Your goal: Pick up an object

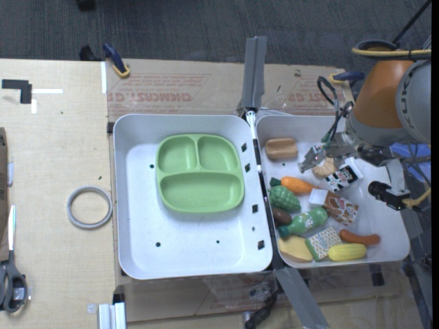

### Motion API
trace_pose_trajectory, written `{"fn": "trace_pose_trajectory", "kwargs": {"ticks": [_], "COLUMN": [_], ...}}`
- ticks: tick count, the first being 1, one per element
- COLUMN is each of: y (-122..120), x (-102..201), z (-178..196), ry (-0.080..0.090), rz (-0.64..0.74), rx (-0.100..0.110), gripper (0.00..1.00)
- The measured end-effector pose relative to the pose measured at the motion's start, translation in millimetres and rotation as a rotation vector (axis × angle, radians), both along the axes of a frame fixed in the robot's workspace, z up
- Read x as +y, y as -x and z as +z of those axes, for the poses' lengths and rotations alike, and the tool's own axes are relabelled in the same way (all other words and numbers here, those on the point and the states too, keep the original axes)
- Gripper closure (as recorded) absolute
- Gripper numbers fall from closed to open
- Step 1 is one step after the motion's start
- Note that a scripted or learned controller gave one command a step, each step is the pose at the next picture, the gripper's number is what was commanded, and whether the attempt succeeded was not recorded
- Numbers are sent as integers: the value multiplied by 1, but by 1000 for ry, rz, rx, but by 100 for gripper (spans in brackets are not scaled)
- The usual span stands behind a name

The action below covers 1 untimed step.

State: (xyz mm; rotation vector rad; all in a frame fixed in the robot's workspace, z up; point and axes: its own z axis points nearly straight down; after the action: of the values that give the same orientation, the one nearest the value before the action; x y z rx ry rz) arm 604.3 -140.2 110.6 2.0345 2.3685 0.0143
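Note:
My gripper (321, 159) hangs low over the back of the right bin (391, 252), beside a small tan piece (326, 169) and a black-and-white patterned piece (341, 177). Toy food lies scattered in this bin: a brown bun (281, 148), an orange carrot (296, 184), green broccoli (283, 199), a green bottle shape (306, 221), a yellow wedge (295, 250), a yellow corn cob (346, 252), a reddish sausage (359, 237) and a brown patterned slab (341, 210). I see nothing clearly gripped.
The left bin (137, 238) holds a green divided plate (200, 172). On the bench to the left lie a grey tape ring (89, 206) and scissors (10, 279). A grey post (254, 74) stands between the bins at the back. A blue clamp (116, 59) sits behind.

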Motion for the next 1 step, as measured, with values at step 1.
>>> {"fn": "trace_pose_trajectory", "kwargs": {"ticks": [1], "y": [95], "x": [-26], "z": [-16], "ry": [-2], "rz": [-46], "rx": [13], "gripper": [0]}}
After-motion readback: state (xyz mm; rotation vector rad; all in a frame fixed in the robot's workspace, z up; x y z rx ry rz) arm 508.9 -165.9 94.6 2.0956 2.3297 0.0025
